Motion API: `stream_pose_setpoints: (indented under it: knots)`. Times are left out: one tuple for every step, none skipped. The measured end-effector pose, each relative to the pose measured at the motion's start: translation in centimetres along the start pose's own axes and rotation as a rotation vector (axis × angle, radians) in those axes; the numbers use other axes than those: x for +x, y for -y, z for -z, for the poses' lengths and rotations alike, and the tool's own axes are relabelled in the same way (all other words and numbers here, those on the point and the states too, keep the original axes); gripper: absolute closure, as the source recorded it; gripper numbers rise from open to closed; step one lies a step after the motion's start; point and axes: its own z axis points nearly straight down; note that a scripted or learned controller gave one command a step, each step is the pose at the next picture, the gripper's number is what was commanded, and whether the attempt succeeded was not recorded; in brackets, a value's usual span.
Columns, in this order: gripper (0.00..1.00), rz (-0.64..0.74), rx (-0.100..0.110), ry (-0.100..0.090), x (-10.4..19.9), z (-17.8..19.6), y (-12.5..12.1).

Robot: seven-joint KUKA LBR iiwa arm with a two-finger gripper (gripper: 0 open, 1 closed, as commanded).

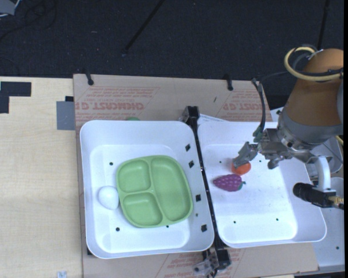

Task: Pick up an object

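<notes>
gripper point(244, 157) over right bin point(278, 225), one finger touching the orange ball point(241, 168); grip state: cannot tell | purple fruit point(228, 182) just beside the ball, on the bin floor | left bin point(98, 138): green divided plate point(153, 190), white egg point(108, 197) at its left edge

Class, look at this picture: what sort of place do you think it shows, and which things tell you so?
Probably a robotics lab test bench: a robot arm reaching over two white bins, toy items such as a green divided plate and a purple toy fruit, and loose cables on dark flooring.
</notes>
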Motion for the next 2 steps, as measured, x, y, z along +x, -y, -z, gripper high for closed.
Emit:
stream_pose_setpoints:
  knots:
    - [0.0,0.002,-0.012,0.002,0.0,0.6,-0.2]
    - [0.0,-0.001,-0.005,0.0,0.9,-4.7,-0.7]
